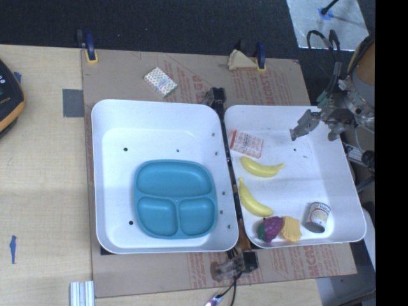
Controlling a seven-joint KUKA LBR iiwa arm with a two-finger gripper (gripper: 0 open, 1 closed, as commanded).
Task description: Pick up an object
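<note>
Objects for picking lie in the right bin (331, 171), with the tool (317, 125) above that bin's far right corner.

Going left to right: the left bin (108, 171) holds a blue divided tray (174, 197). In the right bin, a red-and-white packet (246, 143) lies near the dividing wall, its print too small to read; below it are one banana (262, 167) and a second banana (253, 200). At the near edge sit a purple item (271, 227) and a yellow item (291, 229), touching, their shapes hard to make out, then a small can (317, 216) lying tilted. The arm is cut off at the right; the tool's fingers look spread and grip nothing, clear of every object.
</note>
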